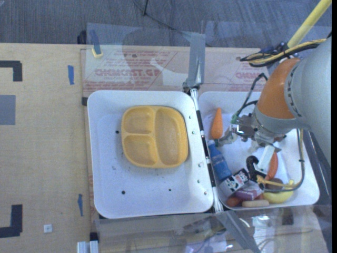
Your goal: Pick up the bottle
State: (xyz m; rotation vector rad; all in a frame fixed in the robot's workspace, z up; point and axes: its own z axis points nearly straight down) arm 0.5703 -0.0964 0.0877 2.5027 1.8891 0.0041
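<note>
Bottle (219,164) lies flat along right bin's (311,190) left wall, blue, looks light, rigid, slick plastic, so I'd grab across mid-body clear of the label end; gripper (235,134) sits just above-right of it, can't tell its state.

Bright even light; soft shadows; slight blur

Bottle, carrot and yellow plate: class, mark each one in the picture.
bottle (219,164), camera view, middle of its blue body
carrot (216,123), camera view, middle of its length
yellow plate (155,136), camera view, its central divider
</note>
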